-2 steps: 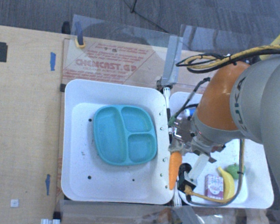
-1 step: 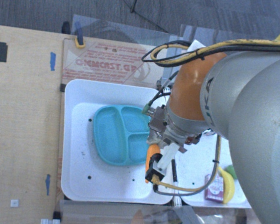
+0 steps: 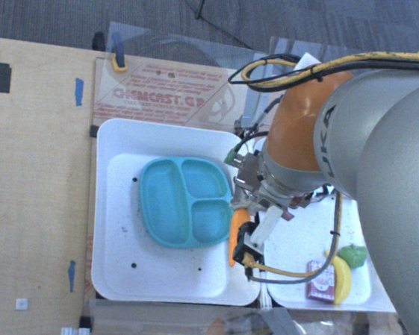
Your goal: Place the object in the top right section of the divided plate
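Orange object (image 3: pixel 237 231) just beside blue plate (image 3: pixel 183 201), under gripper (image 3: pixel 251 214), near left bin's (image 3: pixel 108 264) right wall. Impossible to tell whether gripped. Probably staged for plate's top right section.

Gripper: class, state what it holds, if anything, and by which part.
It cannot be told. An orange carrot-shaped object sits just beside the gripper, by the right rim of the blue divided plate, but the wrist hides whether it is gripped.
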Robot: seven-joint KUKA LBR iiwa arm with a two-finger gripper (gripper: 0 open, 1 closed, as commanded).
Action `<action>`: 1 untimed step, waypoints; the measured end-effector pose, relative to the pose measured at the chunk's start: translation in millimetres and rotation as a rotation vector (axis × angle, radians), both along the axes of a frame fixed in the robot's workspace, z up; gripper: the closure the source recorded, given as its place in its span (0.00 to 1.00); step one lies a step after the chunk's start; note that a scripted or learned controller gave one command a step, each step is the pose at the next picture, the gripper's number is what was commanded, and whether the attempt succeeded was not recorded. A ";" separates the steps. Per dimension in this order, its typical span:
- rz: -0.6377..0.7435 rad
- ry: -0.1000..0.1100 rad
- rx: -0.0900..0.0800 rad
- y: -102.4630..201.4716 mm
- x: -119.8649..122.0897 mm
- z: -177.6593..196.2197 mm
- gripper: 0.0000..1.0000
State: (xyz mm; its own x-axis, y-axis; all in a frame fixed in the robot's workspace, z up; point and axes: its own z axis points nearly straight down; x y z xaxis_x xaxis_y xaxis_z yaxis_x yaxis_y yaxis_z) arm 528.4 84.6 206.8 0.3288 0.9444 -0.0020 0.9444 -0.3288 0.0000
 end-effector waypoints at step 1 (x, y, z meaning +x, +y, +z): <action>0.002 0.001 0.000 1.1 -0.2 0.1 0.00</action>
State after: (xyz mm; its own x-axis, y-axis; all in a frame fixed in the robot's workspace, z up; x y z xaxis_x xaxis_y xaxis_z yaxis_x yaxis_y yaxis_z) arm 528.2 85.7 206.9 0.3265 0.9452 -0.0020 0.9452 -0.3265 -0.0009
